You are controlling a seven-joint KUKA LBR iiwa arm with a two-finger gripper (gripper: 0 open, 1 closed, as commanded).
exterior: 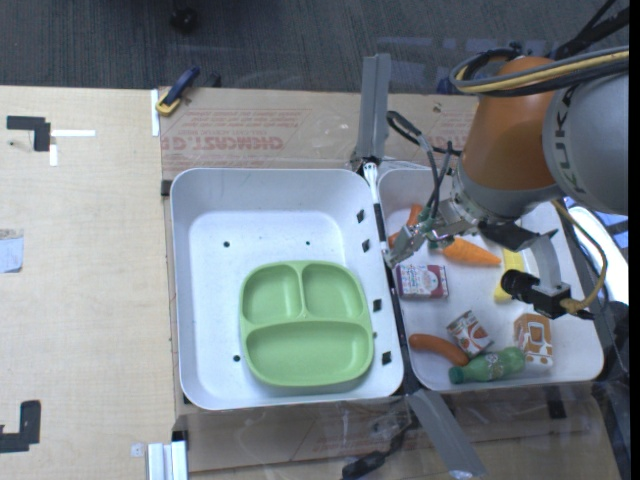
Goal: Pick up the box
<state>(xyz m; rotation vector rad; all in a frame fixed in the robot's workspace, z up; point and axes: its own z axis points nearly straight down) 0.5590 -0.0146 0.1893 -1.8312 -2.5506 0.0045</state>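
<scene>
A small dark red box [421,281] lies flat in the right bin [590,363], close to its left wall. My gripper [413,241] hangs just behind and above that box, near the bin's left wall, and nothing shows held in it. The arm's orange band and grey wrist cover the back of the bin. Two more small cartons lie nearer the front: a red and white one [467,330] and an orange and white one [535,339].
The right bin also holds a carrot [471,253], a yellow piece [513,265], a sausage [437,345] and a green bottle [489,366]. A green divided plate [305,323] lies in the left bin [200,268]. Black cables hang beside the wrist.
</scene>
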